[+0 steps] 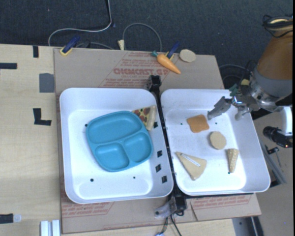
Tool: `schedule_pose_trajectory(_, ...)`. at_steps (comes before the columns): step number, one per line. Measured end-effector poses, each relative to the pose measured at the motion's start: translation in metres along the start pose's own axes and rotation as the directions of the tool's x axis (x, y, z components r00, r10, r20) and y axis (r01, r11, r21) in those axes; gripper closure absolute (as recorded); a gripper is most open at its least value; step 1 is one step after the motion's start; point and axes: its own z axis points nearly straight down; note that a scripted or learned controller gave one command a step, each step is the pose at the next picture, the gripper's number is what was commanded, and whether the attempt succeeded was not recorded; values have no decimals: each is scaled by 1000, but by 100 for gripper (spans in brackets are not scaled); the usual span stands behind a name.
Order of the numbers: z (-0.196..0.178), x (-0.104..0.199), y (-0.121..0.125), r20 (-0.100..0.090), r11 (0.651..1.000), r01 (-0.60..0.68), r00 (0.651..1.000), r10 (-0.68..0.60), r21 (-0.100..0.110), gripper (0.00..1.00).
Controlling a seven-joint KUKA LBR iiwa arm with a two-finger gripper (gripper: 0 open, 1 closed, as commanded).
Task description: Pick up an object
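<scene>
The gripper point(229, 107) is seen with its fingers spread apart, nothing between them, at the upper right of the right bin point(250, 181). Just left of it, an orange-brown toast piece point(197, 123) is found.

One fixed camera looks down at a slant from above the counter point(19, 132). Both white bins (left point(69, 132), right point(250, 146)) sit mid-frame, fairly near.
</scene>
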Motion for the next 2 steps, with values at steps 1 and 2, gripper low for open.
schedule_pose_trajectory(1,154,15,66,2,1000,3,1000,-3,-9,0)
schedule_pose_trajectory(2,141,15,63,0,1000,2,1000,-2,-3,100)
